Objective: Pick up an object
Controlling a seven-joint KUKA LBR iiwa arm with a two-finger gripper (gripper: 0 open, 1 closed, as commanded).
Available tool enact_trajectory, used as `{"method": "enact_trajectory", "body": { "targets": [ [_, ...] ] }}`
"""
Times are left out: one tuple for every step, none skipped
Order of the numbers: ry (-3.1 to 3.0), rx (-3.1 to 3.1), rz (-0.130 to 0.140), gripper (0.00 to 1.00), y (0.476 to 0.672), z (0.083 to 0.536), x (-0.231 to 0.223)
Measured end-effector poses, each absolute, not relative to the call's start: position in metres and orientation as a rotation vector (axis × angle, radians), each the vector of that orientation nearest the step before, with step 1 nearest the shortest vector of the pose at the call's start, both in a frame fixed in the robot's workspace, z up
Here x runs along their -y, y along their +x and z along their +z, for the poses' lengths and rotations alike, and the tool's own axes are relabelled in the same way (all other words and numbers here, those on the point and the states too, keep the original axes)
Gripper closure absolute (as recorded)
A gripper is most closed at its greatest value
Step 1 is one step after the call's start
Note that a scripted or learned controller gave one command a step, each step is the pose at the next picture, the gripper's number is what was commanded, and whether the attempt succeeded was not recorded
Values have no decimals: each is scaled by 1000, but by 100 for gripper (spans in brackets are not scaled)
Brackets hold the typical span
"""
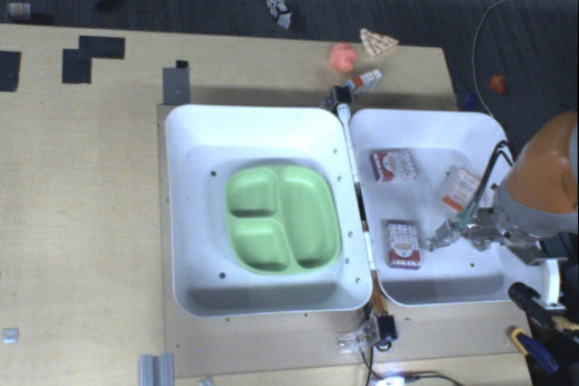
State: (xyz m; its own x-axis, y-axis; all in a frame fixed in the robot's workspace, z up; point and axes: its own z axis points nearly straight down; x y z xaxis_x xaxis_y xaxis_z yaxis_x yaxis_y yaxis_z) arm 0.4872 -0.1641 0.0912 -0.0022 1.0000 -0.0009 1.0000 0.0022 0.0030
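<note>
Left bin [181, 194]: green divided tray [280, 217] lies flat at centre, three compartments. Right bin [425, 127]: red-and-white packet [393, 165] near upper left; second red-and-white packet [403, 245] lower, close to dividing wall; smaller pale packet [460, 186] further right, tilted. Jaws [445, 235] low over right bin, just right of lower packet, apart from it; open or closed, cannot tell. Arm [543, 181] enters from right, orange band above wrist. Pink ball [342, 57] on tabletop [81, 221] beyond bins.
</note>
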Motion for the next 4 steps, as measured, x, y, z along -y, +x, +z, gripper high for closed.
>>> {"method": "enact_trajectory", "body": {
  "targets": [
    [2213, -2223, 5, 100, 488, 102, 164],
    [2213, -2223, 5, 0, 488, 101, 164],
    [2208, -2224, 9, 100, 490, 112, 163],
    [2209, -2224, 9, 0, 489, 112, 163]
  ]
}}
